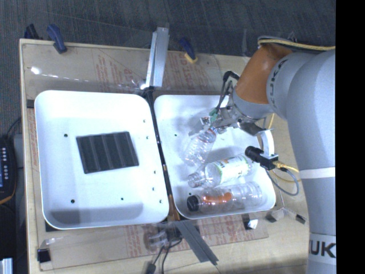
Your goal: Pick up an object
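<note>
The right bin point(171, 113) holds three clear plastic bottles. One bottle point(198, 145) lies tilted near the bin's middle, its upper end right under my gripper point(215, 120). A second bottle point(223, 172) with a white and green label lies below it. A third bottle point(225, 198) with a dark cap and an orange label rests along the bin's front wall. My gripper hangs over the upper middle of the right bin, at the top end of the tilted bottle. Whether it touches the bottle I cannot tell.
The left bin point(57, 107) holds a flat dark ribbed rectangle point(107, 151). A metal divider bar point(156, 56) rises behind the seam between the bins. Blue clamps point(56, 37) grip the bench's back edge. The grey arm point(302, 101) covers the right side.
</note>
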Motion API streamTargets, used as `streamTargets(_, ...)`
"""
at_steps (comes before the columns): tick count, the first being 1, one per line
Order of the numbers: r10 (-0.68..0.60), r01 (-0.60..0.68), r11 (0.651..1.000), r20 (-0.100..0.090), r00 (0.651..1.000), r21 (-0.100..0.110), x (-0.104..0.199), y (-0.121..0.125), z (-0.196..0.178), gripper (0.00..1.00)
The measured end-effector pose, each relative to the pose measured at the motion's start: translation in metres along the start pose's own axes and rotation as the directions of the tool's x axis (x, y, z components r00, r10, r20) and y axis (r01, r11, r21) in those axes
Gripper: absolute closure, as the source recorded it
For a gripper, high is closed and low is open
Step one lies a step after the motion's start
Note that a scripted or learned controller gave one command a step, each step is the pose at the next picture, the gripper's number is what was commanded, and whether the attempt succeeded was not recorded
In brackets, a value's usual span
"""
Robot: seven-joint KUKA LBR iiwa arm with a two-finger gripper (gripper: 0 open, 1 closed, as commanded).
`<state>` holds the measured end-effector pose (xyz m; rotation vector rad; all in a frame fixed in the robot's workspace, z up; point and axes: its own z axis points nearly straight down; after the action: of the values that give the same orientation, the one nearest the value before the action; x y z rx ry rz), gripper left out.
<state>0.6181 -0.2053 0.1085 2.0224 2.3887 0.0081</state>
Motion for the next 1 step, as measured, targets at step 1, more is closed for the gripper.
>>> streamTargets(1,-0.033,0.033,0.999,-0.006,0.999,0.011,0.0175,-0.0378,0.015,0.0)
